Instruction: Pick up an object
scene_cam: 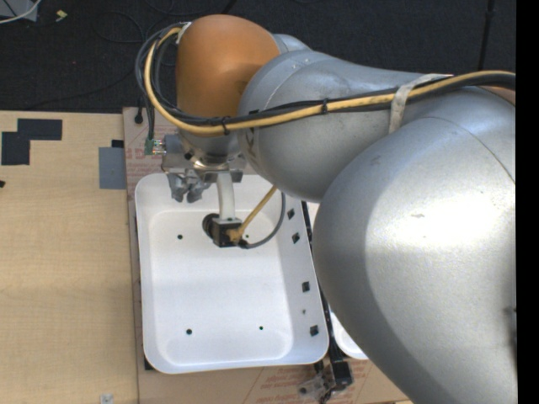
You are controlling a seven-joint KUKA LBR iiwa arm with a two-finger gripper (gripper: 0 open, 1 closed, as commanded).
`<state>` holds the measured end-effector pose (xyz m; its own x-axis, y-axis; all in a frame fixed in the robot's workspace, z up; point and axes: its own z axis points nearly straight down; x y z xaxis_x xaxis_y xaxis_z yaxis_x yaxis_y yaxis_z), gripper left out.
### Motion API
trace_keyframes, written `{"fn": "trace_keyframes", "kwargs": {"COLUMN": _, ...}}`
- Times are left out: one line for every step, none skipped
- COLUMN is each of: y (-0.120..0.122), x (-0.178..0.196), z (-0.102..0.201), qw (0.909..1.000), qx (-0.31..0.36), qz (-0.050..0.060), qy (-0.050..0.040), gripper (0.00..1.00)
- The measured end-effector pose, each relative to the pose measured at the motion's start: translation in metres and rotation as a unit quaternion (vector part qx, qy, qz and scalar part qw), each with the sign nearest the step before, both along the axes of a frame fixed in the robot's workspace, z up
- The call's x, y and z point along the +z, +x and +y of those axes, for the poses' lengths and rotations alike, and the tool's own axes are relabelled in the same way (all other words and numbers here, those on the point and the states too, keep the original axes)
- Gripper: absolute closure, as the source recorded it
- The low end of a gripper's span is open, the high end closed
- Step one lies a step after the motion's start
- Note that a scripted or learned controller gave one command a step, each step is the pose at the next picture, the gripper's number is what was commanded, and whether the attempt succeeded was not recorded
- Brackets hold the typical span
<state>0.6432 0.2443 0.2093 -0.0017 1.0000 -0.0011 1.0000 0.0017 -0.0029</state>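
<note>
The grey arm (404, 225) reaches in from the right of the frame and covers nearly all of the right bin (348, 348) — only a white sliver shows at the lower right, so what lies in it cannot be told. Its orange band (223, 57) sits at upper centre, and just below it the end effector (190, 185) hangs over the upper left corner of the left bin (168, 310) — whether it is open or closed, or has hold of anything, cannot be told. Both bins rest on a tan worktop (59, 251).
</note>
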Motion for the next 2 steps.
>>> {"fn": "trace_keyframes", "kwargs": {"y": 0.0, "x": -0.001, "z": 0.0, "qw": 1.0, "qx": 0.0, "qz": 0.0, "qy": -0.0002, "gripper": 1.0}}
{"fn": "trace_keyframes", "kwargs": {"y": 0.002, "x": 0.083, "z": -0.002, "qw": 1.0, "qx": 0.0, "qz": -0.004, "qy": 0.0016, "gripper": 1.0}}
